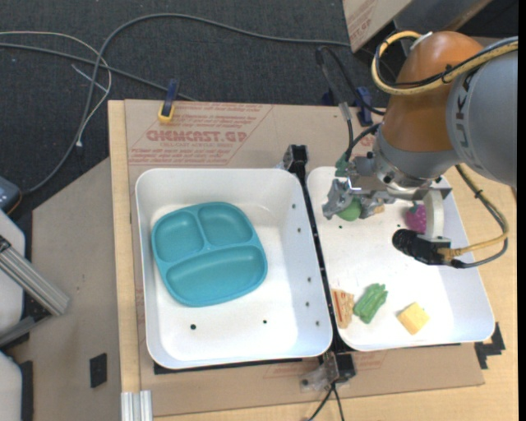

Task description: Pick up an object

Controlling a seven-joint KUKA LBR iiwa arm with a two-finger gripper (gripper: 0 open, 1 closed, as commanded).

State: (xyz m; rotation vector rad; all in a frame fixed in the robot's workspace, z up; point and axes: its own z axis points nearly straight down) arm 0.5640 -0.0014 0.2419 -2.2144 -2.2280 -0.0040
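Two bins (164, 345) on bench; I read gripper (355, 201) low in right bin's far corner, over a green object (352, 211). Jaw state: cannot tell. Grasp step; next needs closing, then lifting.

Bright, even overhead light; soft shadows inside the bins (308, 247); focus sharp throughout.

place: robotics lab test cell | table (222, 131): raw board stencilled with a maker's mark, blue clamp (169, 100) at its far edge | floor: dark carpet with loose cables (99, 62) trailing beyond the far-left corner | industrial arm (444, 90) over two white bins (279, 271) | cardboard box (370, 20) behind the far-right corner
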